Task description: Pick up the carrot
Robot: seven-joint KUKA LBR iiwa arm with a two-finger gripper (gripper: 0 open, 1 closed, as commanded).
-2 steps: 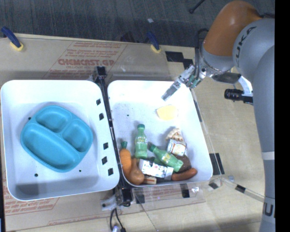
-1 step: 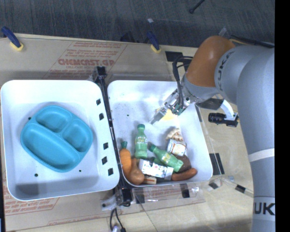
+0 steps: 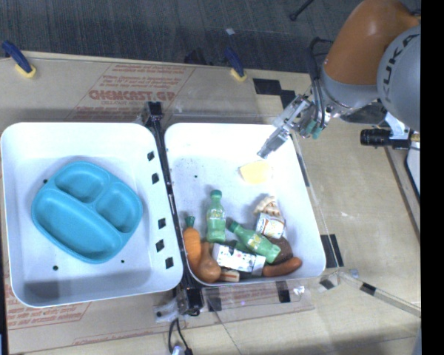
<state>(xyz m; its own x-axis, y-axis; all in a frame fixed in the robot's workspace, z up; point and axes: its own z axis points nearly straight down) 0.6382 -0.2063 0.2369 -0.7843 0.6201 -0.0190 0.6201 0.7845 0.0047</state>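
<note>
The end effector [image 3: 270,146], slim and metallic, hangs over the right bin's [image 3: 300,176] far edge, above a pale yellow wedge [image 3: 255,171]; whether it is open or closed I cannot tell. The carrot [image 3: 193,246], smooth, orange and tapered, lies at the near-left of that bin beside green plastic bottles [image 3: 216,217]. A teal compartment tray [image 3: 86,210] sits in the left bin [image 3: 22,146].

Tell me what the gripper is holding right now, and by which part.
Nothing is held. The two-finger gripper hangs above the right white bin, near a pale yellow block. The orange carrot lies untouched by the bin's near-left wall.
</note>
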